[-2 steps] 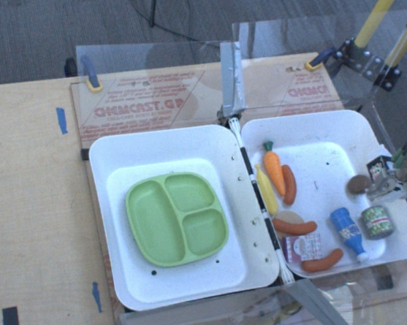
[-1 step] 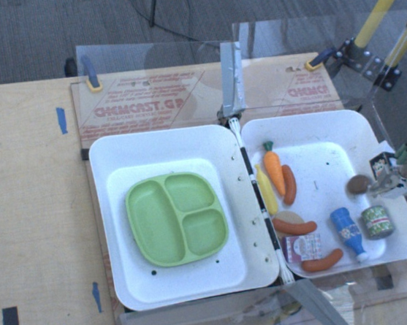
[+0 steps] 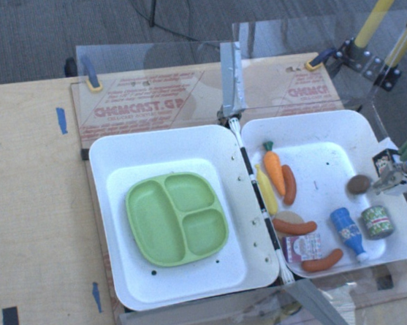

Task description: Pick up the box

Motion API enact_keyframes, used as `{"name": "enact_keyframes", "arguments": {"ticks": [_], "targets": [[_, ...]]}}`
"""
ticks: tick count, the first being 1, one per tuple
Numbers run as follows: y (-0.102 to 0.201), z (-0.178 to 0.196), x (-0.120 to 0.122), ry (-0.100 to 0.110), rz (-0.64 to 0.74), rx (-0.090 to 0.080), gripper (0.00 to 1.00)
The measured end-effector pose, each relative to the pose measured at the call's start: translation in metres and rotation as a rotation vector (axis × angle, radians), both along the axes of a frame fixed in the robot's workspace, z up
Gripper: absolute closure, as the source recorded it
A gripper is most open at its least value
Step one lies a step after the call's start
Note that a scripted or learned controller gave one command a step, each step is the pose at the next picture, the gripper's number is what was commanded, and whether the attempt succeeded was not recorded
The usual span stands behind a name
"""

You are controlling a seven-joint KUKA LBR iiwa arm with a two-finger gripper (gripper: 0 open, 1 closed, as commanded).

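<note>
At the right edge of the camera view, the robot's claw (image 3: pixel 395 175) reached in low, a small cluster of black, white and silver metal parts pointing leftward. Little of the arm behind it was visible. Whether its fingers were parted or closed could not be made out.
</note>
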State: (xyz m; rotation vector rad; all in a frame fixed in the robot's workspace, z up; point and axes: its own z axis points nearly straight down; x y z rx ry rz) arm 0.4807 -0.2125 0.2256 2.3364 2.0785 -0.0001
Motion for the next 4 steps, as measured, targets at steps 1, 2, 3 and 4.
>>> {"name": "enact_keyframes", "arguments": {"ticks": [1, 2, 3, 4], "targets": [[0.066, -0.053, -0.002, 0.013, 0.000, 0.012, 1.00], [0.065, -0.044, -0.002, 0.012, -0.001, 0.011, 1.00], [0.158, -0.037, -0.001, 0.014, 0.276, 0.011, 1.00], [0.287, -0.036, 0.010, 0.011, 0.164, 0.009, 1.00]]}}
